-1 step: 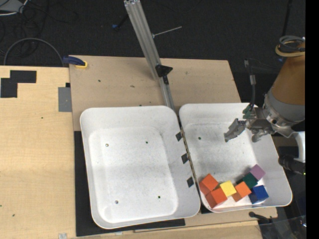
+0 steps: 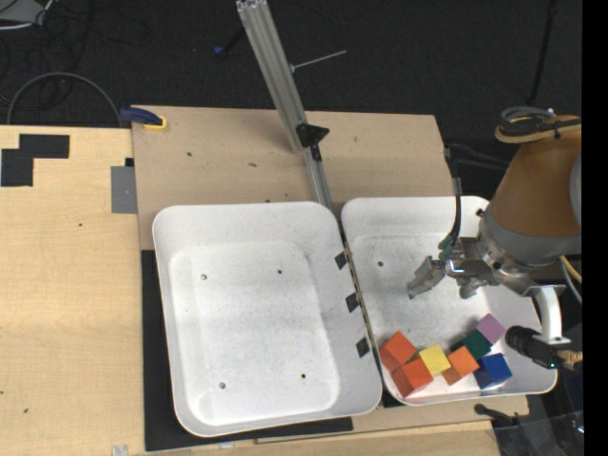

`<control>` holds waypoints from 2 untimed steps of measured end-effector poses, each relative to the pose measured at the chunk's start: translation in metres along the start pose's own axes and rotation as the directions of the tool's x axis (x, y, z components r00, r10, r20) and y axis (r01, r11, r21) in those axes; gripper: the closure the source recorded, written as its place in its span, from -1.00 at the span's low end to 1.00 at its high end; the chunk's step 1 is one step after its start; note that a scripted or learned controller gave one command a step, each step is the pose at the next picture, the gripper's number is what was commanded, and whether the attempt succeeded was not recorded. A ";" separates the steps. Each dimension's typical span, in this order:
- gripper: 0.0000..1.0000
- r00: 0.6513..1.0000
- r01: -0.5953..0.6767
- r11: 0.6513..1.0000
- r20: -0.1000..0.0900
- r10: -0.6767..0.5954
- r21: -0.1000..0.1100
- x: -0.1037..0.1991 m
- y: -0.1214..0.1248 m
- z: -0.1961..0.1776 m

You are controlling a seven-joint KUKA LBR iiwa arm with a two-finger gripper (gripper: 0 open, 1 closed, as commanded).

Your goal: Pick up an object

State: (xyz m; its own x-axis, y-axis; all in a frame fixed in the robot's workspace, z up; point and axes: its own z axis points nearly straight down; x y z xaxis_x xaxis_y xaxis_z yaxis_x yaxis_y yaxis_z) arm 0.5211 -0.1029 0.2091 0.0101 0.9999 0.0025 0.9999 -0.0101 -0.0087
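As the gripper (image 2: 446,278) hangs with fingers spread and nothing between them over the right bin (image 2: 399,226), we see the blocks (image 2: 446,359) clustered at its five o'clock, near the bin's front rim; the left bin (image 2: 190,226) sits at nine o'clock.

Arm (image 2: 537,193) enters from the right edge, its orange band broad and rounded, with the grey wrist section below it angled down and to the left. Gripper (image 2: 446,278) hangs at the end of the wrist, fingers (image 2: 423,278) spread apart and pointing down-left, nothing between them.
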 end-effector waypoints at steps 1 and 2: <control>-1.00 1.000 -0.003 1.000 0.002 0.003 -0.006 -0.002 0.001 -0.002; -1.00 1.000 -0.005 1.000 0.002 0.005 -0.006 -0.002 0.001 -0.002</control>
State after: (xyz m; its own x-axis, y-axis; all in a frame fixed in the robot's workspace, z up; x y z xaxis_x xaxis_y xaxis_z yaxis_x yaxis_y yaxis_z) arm 0.5224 -0.1045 0.2115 0.0146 0.9999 0.0006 0.9999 -0.0146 -0.0023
